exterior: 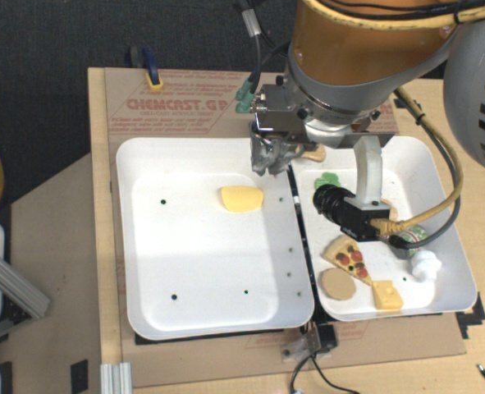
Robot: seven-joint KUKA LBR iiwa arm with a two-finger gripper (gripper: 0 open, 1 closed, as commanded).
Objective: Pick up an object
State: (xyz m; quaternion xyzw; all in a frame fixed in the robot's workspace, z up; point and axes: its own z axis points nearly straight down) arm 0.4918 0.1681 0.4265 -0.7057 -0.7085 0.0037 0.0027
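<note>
Hand (pixel 268 161) — grip unclear — above the bins' divider (pixel 295 220), near yellow piece (pixel 241 198).

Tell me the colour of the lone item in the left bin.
Pale yellow item, seen in the camera view.

A pale yellow piece (pixel 241 198) lay flat in the left bin (pixel 144 302), toward its far right part, alone on the white floor. Over in the right bin (pixel 451 294), a pizza slice (pixel 346 258) with red dots lay flat near the front, a round tan disc (pixel 338 283) just beside it toward the front, a yellow cheese wedge (pixel 386 295) close by on the right. A white lump (pixel 425 263) sat near the right wall, and a green piece (pixel 327 180) peeked out farther back.
</note>
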